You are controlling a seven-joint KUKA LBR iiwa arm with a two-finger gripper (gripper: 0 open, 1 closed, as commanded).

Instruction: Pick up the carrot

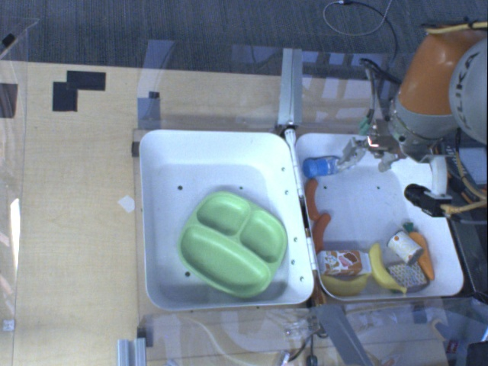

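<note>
The carrot is small and orange with a green tip. It lies in the right bin near the front right corner, against a white and orange cylinder. My gripper hangs over the back of that bin, well away from the carrot and to its far left. Its fingers are spread open with nothing between them.
A blue object lies just left of the gripper. Along the right bin's left wall lies a red sausage. A snack box, a banana and a grey item crowd the front. The left bin holds a green divided plate.
</note>
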